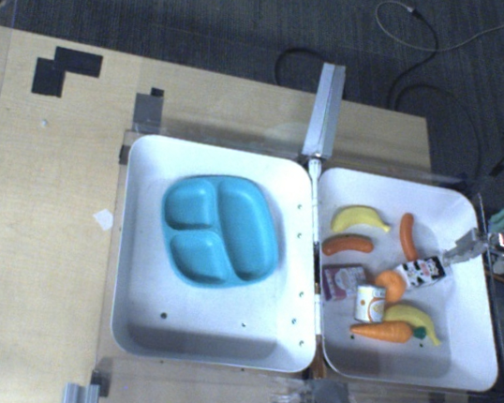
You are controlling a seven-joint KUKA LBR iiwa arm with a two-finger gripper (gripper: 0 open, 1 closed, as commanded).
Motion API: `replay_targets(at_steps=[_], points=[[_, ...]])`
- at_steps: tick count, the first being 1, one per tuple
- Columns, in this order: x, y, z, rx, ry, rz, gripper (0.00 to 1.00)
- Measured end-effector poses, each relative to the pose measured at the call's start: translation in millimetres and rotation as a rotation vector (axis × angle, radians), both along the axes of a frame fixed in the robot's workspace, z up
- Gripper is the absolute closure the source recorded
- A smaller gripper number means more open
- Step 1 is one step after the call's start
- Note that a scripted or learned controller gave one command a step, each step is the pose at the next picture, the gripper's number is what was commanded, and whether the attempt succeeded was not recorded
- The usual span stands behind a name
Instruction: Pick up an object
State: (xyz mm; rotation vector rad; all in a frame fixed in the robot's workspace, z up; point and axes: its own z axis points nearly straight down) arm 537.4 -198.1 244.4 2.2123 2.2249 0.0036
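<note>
The tool (433, 268) hangs low in the right bin (462, 371), its grip impossible to tell. Just beside it lie a round orange fruit (392, 283) and a smooth red sausage (407, 236).

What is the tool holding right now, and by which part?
Cannot be told: the tool is down in the right bin beside the orange fruit, but no hold is visible.

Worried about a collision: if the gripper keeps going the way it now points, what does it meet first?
Probably the small orange fruit, just beyond the gripper down and to the left; the little can lies further on. Height is unclear.
</note>
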Motion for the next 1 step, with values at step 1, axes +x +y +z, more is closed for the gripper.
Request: replay_targets(at_steps=[1], points=[[-3.6,62.7,-20.0,0.001,0.001,0.01,0.0]])
